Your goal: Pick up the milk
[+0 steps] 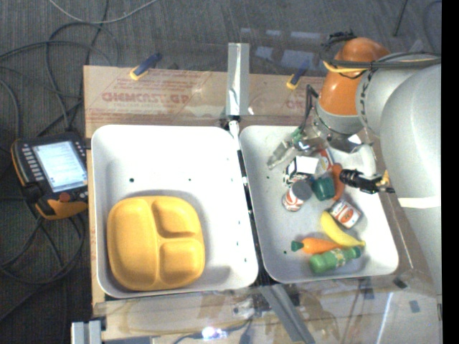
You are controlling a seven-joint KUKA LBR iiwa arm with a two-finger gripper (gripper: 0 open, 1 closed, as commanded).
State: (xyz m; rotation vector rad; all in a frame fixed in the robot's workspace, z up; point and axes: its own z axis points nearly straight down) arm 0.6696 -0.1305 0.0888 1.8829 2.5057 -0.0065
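The milk [306, 165] is a small white carton with dark edges, lying in the upper part of the right bin [380, 260]. My gripper [290, 147] hangs over the bin's upper left area, just above and to the left of the carton. The grey arm with its orange band [349, 84] reaches in from the right. Nothing is visibly held in the gripper.
Around the milk lie a red-and-white can [292, 200], a green item [323, 187], a second can [346, 213], a banana [338, 232], a carrot [320, 246] and a green bottle [334, 259]. The left bin [143, 145] holds a yellow divided tray [155, 242].
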